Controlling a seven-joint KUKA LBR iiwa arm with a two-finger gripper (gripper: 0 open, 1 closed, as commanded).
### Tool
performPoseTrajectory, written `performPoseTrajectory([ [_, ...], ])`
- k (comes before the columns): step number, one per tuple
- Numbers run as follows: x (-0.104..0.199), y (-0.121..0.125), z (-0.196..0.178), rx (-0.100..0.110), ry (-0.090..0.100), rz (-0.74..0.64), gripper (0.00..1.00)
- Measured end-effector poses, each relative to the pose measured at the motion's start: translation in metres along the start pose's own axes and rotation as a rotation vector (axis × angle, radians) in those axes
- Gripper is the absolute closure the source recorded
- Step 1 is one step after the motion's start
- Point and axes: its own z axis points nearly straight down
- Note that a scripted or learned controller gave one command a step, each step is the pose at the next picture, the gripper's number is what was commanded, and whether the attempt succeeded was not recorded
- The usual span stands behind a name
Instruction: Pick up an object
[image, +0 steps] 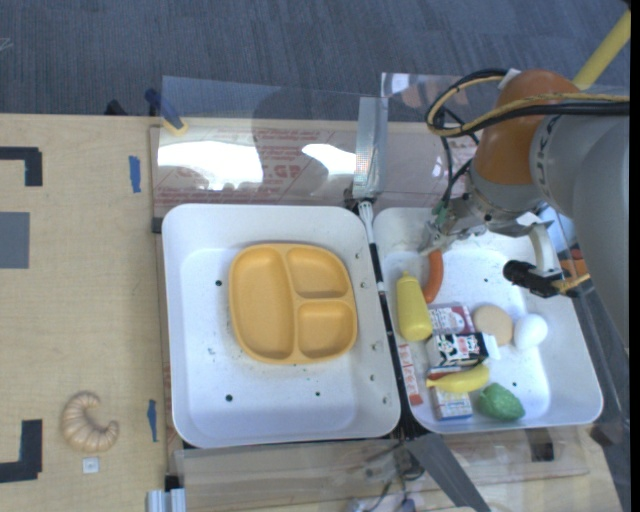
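The gripper (447, 226), its state impossible to tell, hangs over the right bin's (570, 400) far corner, probably lining up on the carrot (433, 275) lying there.

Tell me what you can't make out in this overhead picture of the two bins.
- Gripper: fingers too small and cluttered with cables to tell open from shut.
- Carrot: its upper end sits right at the gripper, so contact is unclear.
- Small carton: partly covered by the banana.
- Milk carton: print too small to read.
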Motion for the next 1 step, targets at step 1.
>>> performPoseTrajectory([
  [1, 0.0633, 0.0129, -0.0904, -0.001, 0.004, 0.17, 1.0],
])
